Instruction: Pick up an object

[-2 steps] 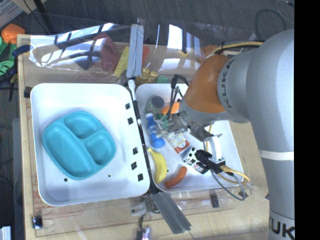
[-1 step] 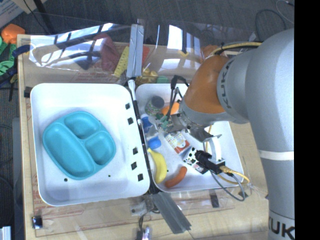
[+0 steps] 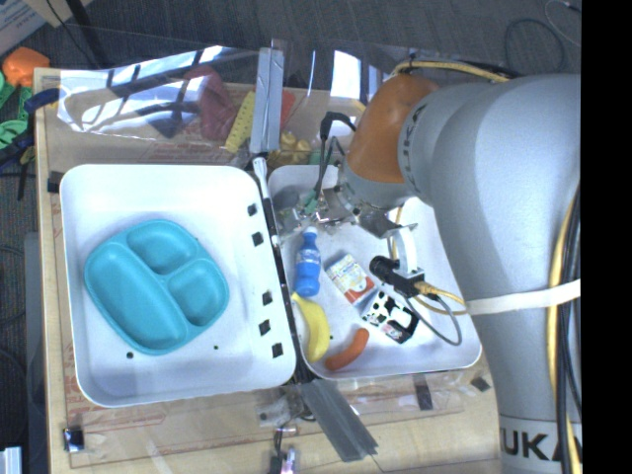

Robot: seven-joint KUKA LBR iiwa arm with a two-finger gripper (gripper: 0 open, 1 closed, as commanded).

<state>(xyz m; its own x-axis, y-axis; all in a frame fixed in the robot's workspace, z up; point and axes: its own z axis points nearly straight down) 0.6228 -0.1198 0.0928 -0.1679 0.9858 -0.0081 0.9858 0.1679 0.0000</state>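
Arm [image 3: 494, 166] in from the right, wrist bent down into the R bin [image 3: 434, 354], claw [image 3: 321, 205] low at the bin's far-left corner, near the divider. Can't tell if the claw's open or closed; wrist and glare hide the tip. Nothing visibly held.

Candidates, all in the R bin: blue bottle [image 3: 308, 265] just below the claw, lying roughly along the divider. Banana [image 3: 316, 329] nearer the front, its top end just beside the bottle's base. Small packet [image 3: 348, 276] right of the bottle. Red sausage [image 3: 346, 351] at the front wall, beside the banana. L bin [image 3: 99, 196] has a teal tray [image 3: 153, 284], well apart from the claw.

Step, by my read: approach/descent, pick not yet made. Bottle looks the likeliest target, being closest.

Next move calls for: line up over the bottle's middle, straddle it across its width, drop and close. Risk: round body may roll, divider wall leaves little room on that side, and the banana and packet are close enough to get nudged.
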